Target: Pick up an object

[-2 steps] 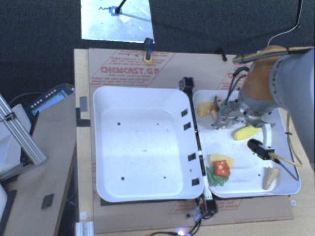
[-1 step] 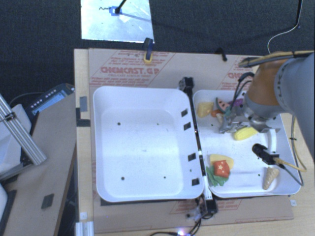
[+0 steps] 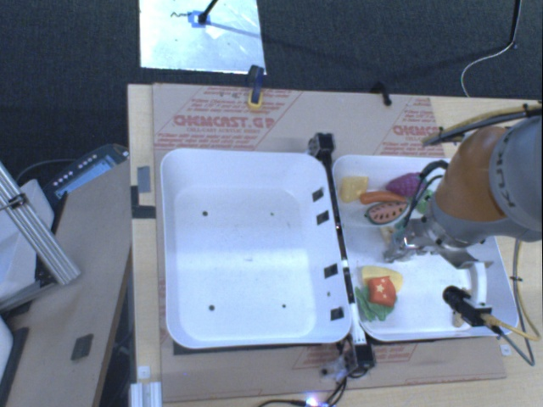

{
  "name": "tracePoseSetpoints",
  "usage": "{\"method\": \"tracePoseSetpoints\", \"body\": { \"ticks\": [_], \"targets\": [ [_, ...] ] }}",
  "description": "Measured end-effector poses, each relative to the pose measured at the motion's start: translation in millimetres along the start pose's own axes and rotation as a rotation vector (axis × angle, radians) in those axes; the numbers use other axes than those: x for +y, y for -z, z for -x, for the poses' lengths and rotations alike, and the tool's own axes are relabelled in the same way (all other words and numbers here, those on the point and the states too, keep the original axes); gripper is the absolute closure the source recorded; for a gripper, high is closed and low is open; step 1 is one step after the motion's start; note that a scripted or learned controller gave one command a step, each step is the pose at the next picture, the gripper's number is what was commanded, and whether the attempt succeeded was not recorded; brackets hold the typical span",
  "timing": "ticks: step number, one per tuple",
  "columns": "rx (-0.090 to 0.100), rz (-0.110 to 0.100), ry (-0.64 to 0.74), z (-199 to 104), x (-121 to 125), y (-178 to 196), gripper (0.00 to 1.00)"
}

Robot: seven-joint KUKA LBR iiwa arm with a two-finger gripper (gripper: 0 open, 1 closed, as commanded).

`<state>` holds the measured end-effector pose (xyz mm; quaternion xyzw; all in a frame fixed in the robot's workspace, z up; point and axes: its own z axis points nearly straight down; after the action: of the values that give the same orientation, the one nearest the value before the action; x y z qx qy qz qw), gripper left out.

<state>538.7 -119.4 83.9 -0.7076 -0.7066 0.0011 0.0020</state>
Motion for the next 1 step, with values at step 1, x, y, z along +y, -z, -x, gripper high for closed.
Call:
{"method": "tracePoseSetpoints", "body": {
  "ticks": [1],
  "targets": [
    [0.000,0.003,0.001,-24.5,-53.4,0.0,1.00]
  ]
}}
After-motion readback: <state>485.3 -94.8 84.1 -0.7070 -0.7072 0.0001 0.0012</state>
